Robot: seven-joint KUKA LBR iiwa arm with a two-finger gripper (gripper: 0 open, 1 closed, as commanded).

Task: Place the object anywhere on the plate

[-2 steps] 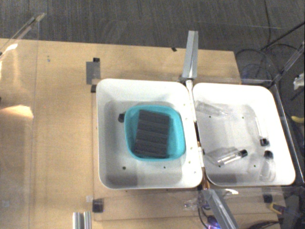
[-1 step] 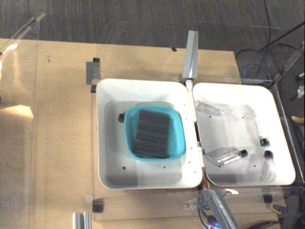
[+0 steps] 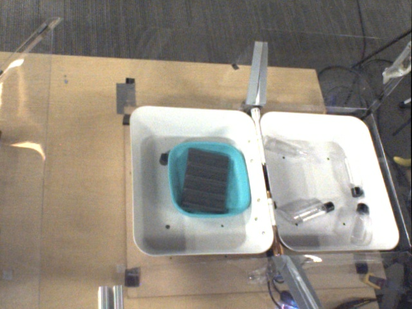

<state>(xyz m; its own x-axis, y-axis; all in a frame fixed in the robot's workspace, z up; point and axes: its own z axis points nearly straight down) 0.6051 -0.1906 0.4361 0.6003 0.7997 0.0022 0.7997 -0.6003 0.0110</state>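
Right bin (image 3: 380, 172) holds clear vials (image 3: 312, 211), probably glass, slippery and hard to detect; dark block (image 3: 206, 182) already on teal plate (image 3: 241, 185); jaw state: cannot tell.

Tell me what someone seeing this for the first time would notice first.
A bright turquoise plate in the left bin stands out, with a dark grey ridged block lying on it. In the right bin lie several clear plastic tubes with black caps, one near its left wall.
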